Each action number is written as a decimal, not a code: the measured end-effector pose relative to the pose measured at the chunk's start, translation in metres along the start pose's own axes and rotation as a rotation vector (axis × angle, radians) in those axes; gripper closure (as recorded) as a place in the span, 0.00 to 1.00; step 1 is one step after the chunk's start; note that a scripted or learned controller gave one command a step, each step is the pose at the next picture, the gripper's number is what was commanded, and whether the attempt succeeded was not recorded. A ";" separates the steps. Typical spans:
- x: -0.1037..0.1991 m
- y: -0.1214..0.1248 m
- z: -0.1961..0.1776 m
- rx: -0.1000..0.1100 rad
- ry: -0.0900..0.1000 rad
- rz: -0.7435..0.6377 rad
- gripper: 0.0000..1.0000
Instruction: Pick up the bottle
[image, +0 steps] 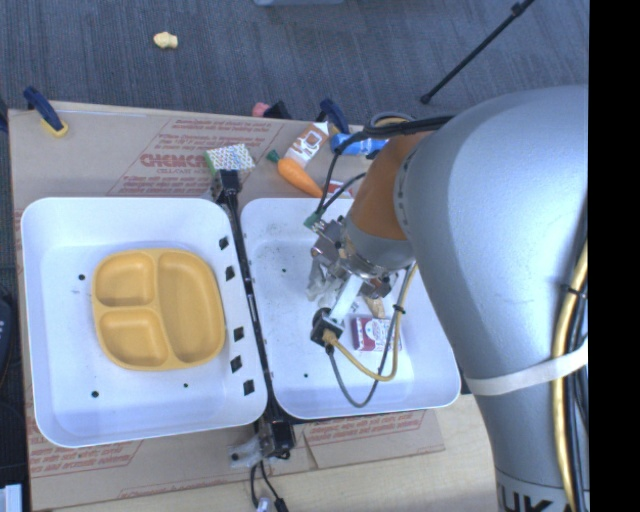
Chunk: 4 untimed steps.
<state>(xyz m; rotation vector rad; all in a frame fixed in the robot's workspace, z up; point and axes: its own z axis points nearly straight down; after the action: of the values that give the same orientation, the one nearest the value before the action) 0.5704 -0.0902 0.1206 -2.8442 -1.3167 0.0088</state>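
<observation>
The gripper (322, 272) hangs low in the right bin (300, 380), its grip state unclear, left bin (50, 400) holding a yellow tray (158, 307)

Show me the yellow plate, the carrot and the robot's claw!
Yellow three-compartment plastic plate (158, 308), camera view, its centre divider.
Orange toy carrot (298, 177), camera view, mid-body.
Claw (328, 290), camera view, between its fingertips.

Arm (500, 230) covers right bin's (290, 380) far right corner and right rim. Gripper (325, 285) fingers masked by wrist hardware; spread unreadable. Red-and-white packet (368, 333) partly under cables, print too small to read. Arm body cut off at bottom edge.
</observation>
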 end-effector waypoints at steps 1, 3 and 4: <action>0.007 -0.091 -0.122 -0.004 0.002 0.103 1.00; 0.045 -0.164 -0.069 -0.003 -0.002 -0.104 1.00; 0.035 -0.155 -0.193 -0.007 -0.001 -0.423 1.00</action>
<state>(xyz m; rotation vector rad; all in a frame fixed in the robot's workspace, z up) 0.4764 0.0354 0.3147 -2.5086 -1.8883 0.0031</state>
